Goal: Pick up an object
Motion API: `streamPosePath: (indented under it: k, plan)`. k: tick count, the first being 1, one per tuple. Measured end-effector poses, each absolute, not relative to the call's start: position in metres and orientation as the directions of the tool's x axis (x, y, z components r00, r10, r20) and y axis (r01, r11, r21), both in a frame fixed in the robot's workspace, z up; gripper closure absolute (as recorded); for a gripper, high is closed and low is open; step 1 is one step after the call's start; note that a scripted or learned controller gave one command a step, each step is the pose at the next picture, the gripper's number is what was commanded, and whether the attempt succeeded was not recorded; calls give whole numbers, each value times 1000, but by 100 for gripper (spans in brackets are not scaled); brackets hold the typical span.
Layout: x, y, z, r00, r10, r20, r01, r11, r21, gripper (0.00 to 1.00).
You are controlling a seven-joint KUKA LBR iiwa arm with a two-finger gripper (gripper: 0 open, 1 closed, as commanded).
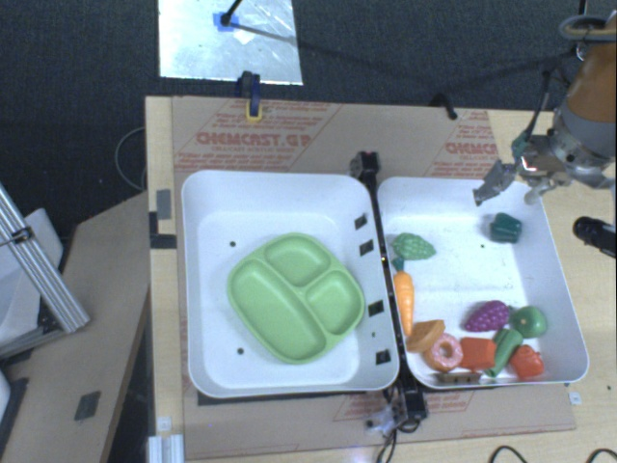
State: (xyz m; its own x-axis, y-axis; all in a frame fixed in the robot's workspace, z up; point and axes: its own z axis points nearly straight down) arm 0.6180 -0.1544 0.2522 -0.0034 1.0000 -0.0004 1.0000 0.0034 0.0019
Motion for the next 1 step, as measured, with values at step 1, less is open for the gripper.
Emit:
streamPosePath:
  k: [1]
  plan:
    - [622, -164, 198, -1, 1000, 0, 1000, 1, -2, 0]
